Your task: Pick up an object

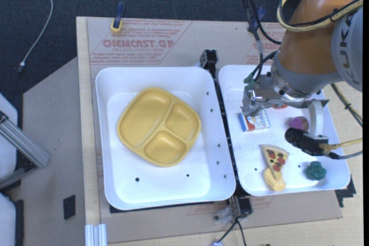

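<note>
Objects for picking lie scattered in the right bin (248, 178), and we go through the scene from its biggest parts down. We see the grey arm (314, 26) with its orange band coming in from the right and hanging over the upper half of that bin. Beside it, the left bin (115, 181) carries a yellow divided plate (159, 126) with three compartments, lying flat near the bin's middle and turned somewhat askew.

In the right bin we count four loose things. A pizza slice toy (274, 165) lies in the lower middle, its crust end toward the bin's near edge. A small card with red and blue print (254, 121) lies flat near the bin's left wall. A teal lump (315, 170) sits near the lower right corner, and a purple piece (298, 123) lies above it, partly hidden behind a black part of the tool.

The gripper (252, 105) points down at the left side of the right bin, just above the card's upper edge. From this slant we cannot tell whether it touches the card, and we cannot tell whether its fingers stand apart or together. We see nothing held between them. The pizza slice toy lies near the gripper, below and to its right; the teal lump and the purple piece are farther off to the right.
</note>
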`<state>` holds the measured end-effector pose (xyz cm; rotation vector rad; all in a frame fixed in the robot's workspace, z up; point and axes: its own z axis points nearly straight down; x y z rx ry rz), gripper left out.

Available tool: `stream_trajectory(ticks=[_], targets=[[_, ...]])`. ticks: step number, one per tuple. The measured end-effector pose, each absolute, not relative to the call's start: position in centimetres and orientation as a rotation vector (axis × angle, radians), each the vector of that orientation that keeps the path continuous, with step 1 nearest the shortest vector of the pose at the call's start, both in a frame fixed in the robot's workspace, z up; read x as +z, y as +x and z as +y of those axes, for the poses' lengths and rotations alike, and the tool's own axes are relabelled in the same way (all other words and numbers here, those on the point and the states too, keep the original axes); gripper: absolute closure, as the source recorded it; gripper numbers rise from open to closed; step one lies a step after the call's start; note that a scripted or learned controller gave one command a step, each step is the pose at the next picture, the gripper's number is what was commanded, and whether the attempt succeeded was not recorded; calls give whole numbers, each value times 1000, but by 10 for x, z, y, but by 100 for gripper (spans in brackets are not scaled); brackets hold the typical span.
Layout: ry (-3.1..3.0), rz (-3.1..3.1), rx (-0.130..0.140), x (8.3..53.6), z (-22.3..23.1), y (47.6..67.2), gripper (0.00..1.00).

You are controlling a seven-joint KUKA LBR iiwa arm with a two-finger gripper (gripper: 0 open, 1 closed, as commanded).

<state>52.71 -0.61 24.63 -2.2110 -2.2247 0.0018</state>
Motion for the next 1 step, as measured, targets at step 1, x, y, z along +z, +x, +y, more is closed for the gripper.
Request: stream_trajectory(ticks=[1], targets=[[-2211,-2226,0,247,49,517,100]])
